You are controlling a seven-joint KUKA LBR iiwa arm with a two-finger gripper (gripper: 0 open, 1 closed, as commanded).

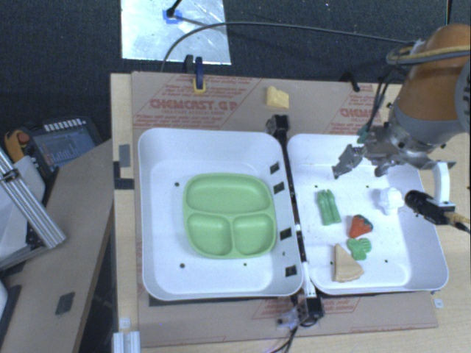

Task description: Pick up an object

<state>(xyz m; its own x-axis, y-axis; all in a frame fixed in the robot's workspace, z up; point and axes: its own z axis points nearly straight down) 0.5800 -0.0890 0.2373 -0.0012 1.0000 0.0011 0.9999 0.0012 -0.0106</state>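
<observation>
In the camera view the gripper (362, 162) hangs open and empty over the right bin (427, 267), likely poised to drop, with beans (328, 206) just below-left and carrot (360, 226), broccoli (359, 248) and wedge (346, 264) farther below.

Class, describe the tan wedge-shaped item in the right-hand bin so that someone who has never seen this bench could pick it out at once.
Start at the right bin, the one without the green plate. Go to its near edge, left of centre, where the tan wedge lies just below the green leafy piece. It is the one tan, triangular item there; its neighbours are green, orange-red or white.
</observation>
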